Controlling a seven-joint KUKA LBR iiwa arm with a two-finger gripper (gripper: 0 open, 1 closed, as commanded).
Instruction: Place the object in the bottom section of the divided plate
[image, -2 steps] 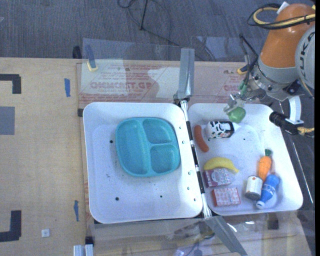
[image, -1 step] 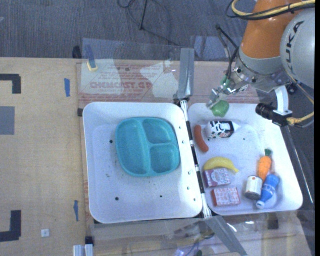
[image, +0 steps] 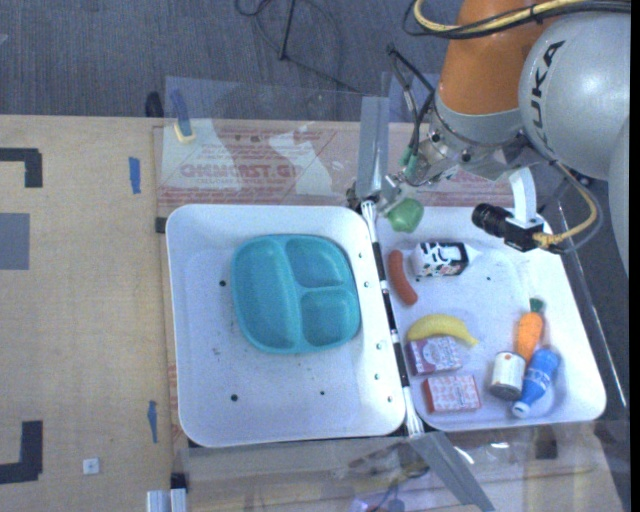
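My gripper (image: 400, 196) pinches a green object (image: 405, 214) over the right bin's (image: 585, 395) far corner. The grip looks shallow; carrying it to the divided plate (image: 296, 293), it could slip out early.

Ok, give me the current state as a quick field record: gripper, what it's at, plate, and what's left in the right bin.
gripper: over the right bin's top-left corner
at gripper: green object right below it; whether it is gripped cannot be told
plate: teal divided plate in left bin, nothing on it
right bin: sausage, cow toy, banana, carrot, blue bottle, can, two small packets
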